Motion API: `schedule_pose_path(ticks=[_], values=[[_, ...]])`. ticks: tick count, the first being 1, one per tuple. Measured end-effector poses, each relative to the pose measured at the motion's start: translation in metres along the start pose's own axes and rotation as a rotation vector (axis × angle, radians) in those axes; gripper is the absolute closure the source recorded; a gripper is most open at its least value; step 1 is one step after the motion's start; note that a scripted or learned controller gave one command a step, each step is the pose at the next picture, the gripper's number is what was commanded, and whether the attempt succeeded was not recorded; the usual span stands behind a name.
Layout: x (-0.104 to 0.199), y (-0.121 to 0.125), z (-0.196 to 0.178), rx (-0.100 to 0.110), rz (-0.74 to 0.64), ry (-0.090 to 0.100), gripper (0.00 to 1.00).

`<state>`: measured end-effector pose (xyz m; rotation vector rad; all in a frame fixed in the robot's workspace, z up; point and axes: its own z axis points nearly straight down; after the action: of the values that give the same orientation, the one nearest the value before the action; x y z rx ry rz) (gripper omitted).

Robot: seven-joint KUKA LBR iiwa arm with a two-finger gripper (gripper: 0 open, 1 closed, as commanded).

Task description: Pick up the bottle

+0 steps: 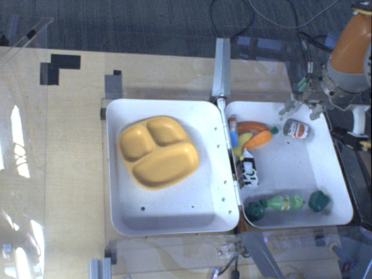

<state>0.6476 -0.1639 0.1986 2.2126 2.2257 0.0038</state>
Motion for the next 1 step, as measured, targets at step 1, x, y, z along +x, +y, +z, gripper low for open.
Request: schedule_pose_path(ticks=[1], values=[[-0.0409, -0.0332, 0.0739, 0.001, 0.343, -0.001, 0.0]])
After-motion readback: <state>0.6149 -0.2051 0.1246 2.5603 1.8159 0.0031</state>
